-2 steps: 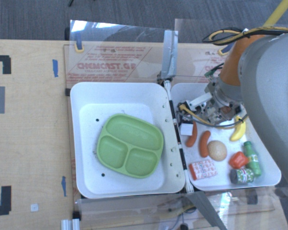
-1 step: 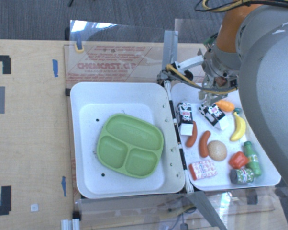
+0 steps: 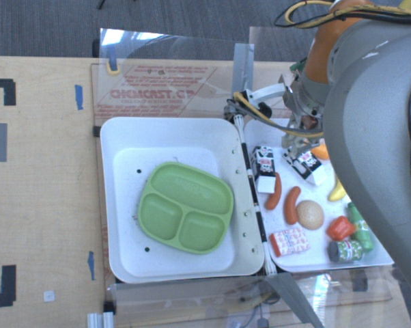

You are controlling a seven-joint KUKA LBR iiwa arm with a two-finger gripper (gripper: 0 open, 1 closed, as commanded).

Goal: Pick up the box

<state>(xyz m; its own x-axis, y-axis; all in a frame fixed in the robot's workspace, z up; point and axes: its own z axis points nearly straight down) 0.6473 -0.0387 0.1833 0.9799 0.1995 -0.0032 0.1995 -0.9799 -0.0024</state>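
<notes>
From the fixed camera above the bench, two shallow white plastic bins sit side by side: the left white bin [image 3: 117, 183] carries only a light green three-compartment plastic plate [image 3: 185, 207], lying a little toward its right wall, while the right white bin [image 3: 376, 260] is crowded. The grey arm with its orange band [image 3: 328, 43] reaches in over the far end of that right bin, and the two-finger gripper [image 3: 302, 137] hangs low there; whether it is spread, closed or clamped on anything I cannot tell, since the wrist and cables hide it. Two small black-and-white cow-print cartons could answer to "the box": the upright cow-print box [image 3: 264, 168] stands against the bin's left wall, and the tilted cow-print box [image 3: 305, 164] lies just beneath the gripper, apparently touching or nearly touching it. Nearer the front lie two red sausages [image 3: 282, 198], a tan bread roll [image 3: 310, 214], a red-and-white patterned packet [image 3: 289, 241], a red pepper [image 3: 341, 227], a dark green-labelled can [image 3: 347, 251] and, near the right wall, a yellow banana [image 3: 337, 191] with an orange fruit [image 3: 319, 151] beside the tilted box. The risks, as I judge them: the tilted box may slip or twist out of a slanted grip, the fingers may catch the orange fruit alongside, or nudge the box against the sausages.
</notes>
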